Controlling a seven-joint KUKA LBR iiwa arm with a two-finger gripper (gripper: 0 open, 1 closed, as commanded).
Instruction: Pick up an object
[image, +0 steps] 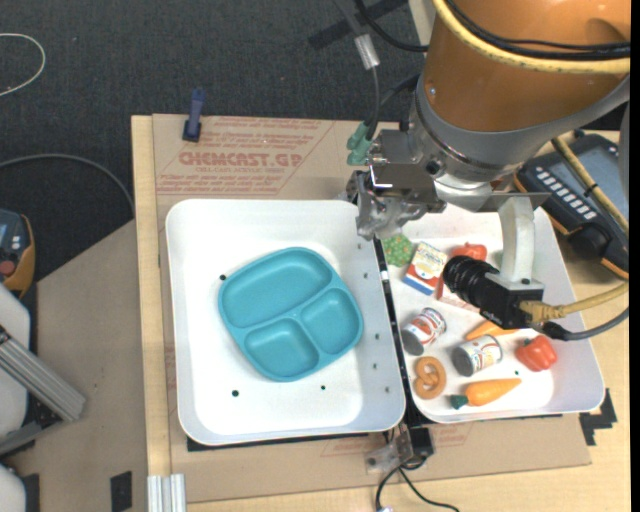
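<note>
1. Teal divided plate (290, 312): lies in the left bin (185, 300); your reference for everything below.
2. Gripper (378, 218): just past the plate's far right corner, over the seam with the right bin (580, 385). You cannot tell whether it is spread or closed.
3. Pickable pieces, all right of the plate:
- green piece (398, 248), closest to the gripper
- carton (426, 268)
- two cans (424, 327)
- pretzel (429, 375)
- carrot (488, 391)
- red pepper (537, 352), farthest from the plate

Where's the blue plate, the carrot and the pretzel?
blue divided plate (275, 290): camera view, on its largest compartment.
carrot (492, 390): camera view, middle of its orange body.
pretzel (430, 376): camera view, on its twisted middle.
</note>
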